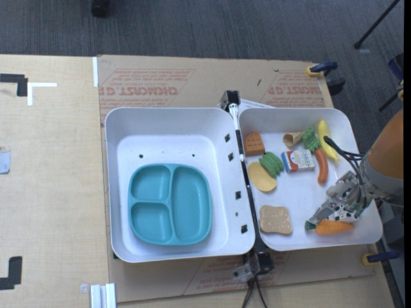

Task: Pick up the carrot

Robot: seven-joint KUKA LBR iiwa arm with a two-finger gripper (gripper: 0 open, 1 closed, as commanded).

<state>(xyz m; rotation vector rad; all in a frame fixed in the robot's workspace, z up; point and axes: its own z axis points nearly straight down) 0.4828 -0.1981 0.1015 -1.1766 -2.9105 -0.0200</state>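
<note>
The gripper (329,215) sits low in the right bin (359,235), near that bin's front right corner, directly over the carrot (334,227). Whether it is clenched on the carrot or released cannot be told from this angle. The carrot lies flat on the bin floor along the front wall, its green end pointing toward the slice of bread (275,219) at the front left of the same bin. Further back lie a red sausage (322,167), a banana (326,140), a small carton (299,160), a green vegetable (271,163), a yellow potato-like piece (262,177), a brown waffle (253,144) and an ice cream cone (293,138). The left bin (122,130) holds a teal divided plate (171,204). Both bins rest on cardboard (160,82) laid over the surface (51,172).
</note>
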